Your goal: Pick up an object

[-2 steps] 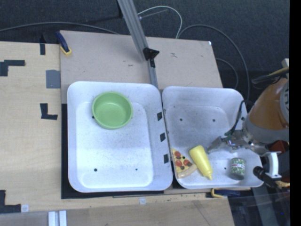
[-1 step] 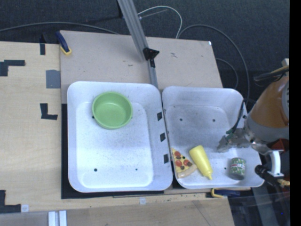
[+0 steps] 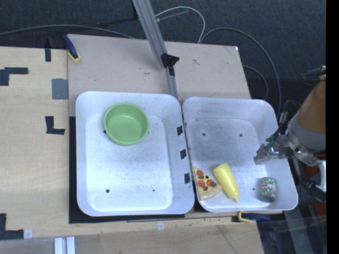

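- The claw (image 3: 263,156) hangs at the right edge of the right bin (image 3: 222,110), low over its floor, with the grey wrist and orange band behind it.
- Whether the claw is spread or pressed together cannot be told; it reads as a small dark and metallic cluster against the white floor.
- Nothing can be seen gripped in it, and it does not look to be touching any of the objects.
- Three candidates lie along the near side of that bin: a pizza slice toy (image 3: 204,183) at the left, a yellow mustard bottle (image 3: 226,180) just beside it and lying tilted, and a small green can (image 3: 267,189) near the right corner.
- The green can is the nearest to the claw, a little below it in the view; the bottle is a little further to the left.
- A green bowl (image 3: 126,124) sits in the left bin (image 3: 87,157), well apart from the arm.
- As for progress, I judge the pick not yet made: every object rests on a bin floor.
- Left to do, by my reading: settle over one object, close on it and lift it clear.
- Both bins stand side by side on the counter (image 3: 32,105).
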Available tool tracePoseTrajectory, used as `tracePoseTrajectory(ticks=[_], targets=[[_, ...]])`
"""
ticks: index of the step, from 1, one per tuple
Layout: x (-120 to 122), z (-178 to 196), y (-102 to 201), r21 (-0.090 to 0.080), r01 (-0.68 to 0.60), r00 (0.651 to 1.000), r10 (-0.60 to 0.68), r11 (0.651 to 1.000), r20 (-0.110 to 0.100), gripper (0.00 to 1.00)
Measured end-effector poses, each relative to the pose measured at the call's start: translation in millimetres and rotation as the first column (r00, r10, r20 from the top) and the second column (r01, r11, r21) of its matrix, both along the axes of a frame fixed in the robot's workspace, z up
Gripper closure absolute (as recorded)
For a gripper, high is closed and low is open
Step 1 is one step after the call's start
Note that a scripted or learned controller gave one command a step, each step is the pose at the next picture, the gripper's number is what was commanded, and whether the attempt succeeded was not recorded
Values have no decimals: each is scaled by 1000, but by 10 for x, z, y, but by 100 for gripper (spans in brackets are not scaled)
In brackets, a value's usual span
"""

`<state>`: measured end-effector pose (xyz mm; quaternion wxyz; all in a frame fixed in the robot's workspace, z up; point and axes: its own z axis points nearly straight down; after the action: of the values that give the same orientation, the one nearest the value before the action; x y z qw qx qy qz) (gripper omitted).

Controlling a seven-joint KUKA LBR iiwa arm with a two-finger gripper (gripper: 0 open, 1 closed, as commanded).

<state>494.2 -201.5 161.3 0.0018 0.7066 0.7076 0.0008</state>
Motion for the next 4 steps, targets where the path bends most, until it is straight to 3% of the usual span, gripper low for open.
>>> tracePoseTrajectory(ticks=[2,3,4], targets=[[106,1202,86,-1,-2,1000,2,1000,2,100],[112,1372,91,1,0,1000,0,1000,-3,100],[105,1331,628,3,-4,1000,4,1000,-5,100]])
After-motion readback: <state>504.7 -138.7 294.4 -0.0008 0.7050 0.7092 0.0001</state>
